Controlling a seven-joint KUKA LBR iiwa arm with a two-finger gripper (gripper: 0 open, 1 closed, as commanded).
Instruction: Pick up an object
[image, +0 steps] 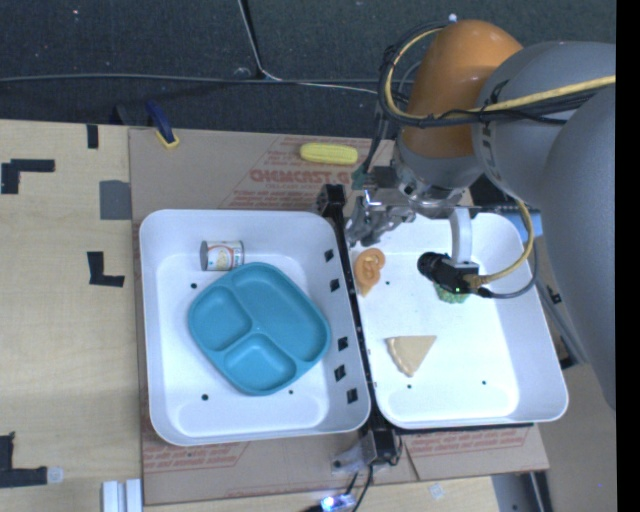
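The claw (362, 222) is hanging over the right bin's (520, 400) upper left corner (whether clenched or released, I cannot tell), just above an orange ear-shaped piece (369, 268); a tan wedge (410, 352) is lying nearer the front.

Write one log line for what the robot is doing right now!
task: pick up an object | claw: above top left of right white bin, near orange ear-shaped toy | left bin: blue divided plastic tray, small tin can
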